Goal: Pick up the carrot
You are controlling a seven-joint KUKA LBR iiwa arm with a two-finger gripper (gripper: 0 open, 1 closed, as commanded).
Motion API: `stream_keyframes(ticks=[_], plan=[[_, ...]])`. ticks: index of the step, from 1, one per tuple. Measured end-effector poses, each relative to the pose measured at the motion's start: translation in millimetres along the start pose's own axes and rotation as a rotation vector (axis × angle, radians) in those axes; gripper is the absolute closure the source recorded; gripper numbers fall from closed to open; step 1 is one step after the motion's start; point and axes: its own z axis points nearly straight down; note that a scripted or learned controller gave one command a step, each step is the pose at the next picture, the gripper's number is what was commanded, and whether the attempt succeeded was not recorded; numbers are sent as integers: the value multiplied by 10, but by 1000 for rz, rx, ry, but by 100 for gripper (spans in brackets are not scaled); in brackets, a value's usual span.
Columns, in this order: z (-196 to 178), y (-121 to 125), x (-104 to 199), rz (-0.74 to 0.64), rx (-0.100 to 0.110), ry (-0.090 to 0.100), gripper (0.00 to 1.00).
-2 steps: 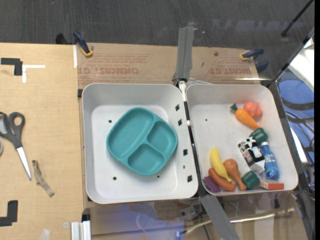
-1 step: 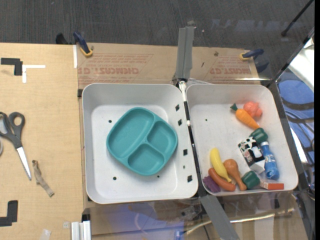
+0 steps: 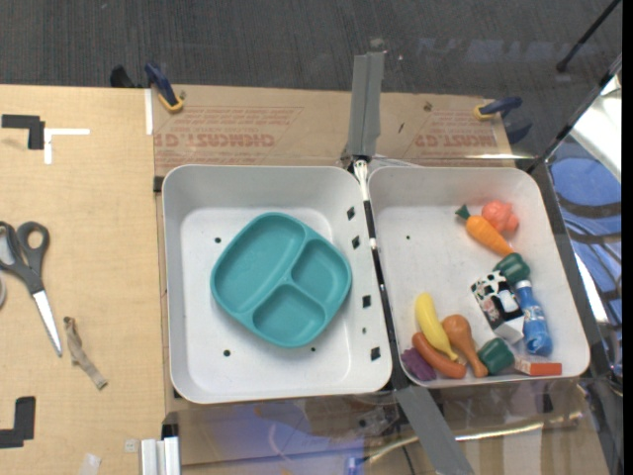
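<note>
Cardboard sheeting covers the bench, on which two shallow white plastic bins are set side by side. The left bin (image 3: pixel 178 265) holds a teal three-compartment plastic tray (image 3: pixel 282 279). The right bin (image 3: pixel 435 216) holds a group of toy foods along its right and lower sides. The small orange toy carrot with a green top (image 3: pixel 482 230) lies near the upper right corner, touching a pink rounded toy (image 3: pixel 499 215) just beyond it. A yellow toy banana (image 3: pixel 429 321) and a blue bottle (image 3: pixel 535 327) lie well apart from it, lower in the bin. The pincer's state cannot be told from this view. The carrot rests untouched on the bin floor; approach, grasp and lift are judged still outstanding.
</note>
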Motion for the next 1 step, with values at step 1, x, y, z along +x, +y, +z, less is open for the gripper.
stream_keyframes(ticks=[1], plan=[[173,88,567,-620,-8,11,100]])
